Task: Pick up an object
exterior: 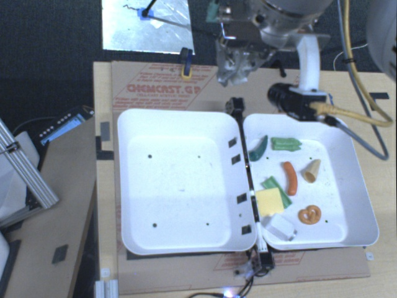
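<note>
The right bin holds several small toy foods. A dark green curved pod lies by the divider, with a light green piece to its right. An orange sausage and a tan cone sit mid-bin. A yellow block rests partly on a green flat piece. A pretzel and a white piece lie near the front. My gripper hangs high behind the bins, above the back of the divider, well away from all of them.
The left bin stands beside the right one, joined by a black-clipped divider. Both rest on a cardboard sheet. A yellow and blue clamp and a silvery sheet lie behind. A metal frame stands at the left.
</note>
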Tool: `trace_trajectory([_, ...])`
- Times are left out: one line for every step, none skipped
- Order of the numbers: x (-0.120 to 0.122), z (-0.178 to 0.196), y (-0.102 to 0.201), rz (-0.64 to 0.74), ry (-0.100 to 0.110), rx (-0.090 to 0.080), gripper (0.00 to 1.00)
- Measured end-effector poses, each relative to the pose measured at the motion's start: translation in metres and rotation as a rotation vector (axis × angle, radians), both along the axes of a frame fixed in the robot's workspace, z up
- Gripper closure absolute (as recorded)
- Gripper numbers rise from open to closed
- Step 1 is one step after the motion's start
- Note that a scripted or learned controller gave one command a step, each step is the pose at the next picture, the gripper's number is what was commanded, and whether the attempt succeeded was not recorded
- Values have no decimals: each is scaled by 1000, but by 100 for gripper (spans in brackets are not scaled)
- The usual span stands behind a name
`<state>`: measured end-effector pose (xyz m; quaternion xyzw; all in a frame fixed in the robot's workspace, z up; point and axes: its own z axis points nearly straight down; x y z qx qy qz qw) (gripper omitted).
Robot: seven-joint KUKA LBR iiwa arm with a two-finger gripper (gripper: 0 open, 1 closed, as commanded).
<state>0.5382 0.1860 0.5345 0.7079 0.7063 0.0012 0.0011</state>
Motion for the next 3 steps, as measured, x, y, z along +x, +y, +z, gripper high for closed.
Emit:
trace_trajectory([-35,1,15,7,3,1,100])
trace_trajectory([31,0,7,1,-1,0,100])
trace_trajectory([-4,1,29,8,3,1,100])
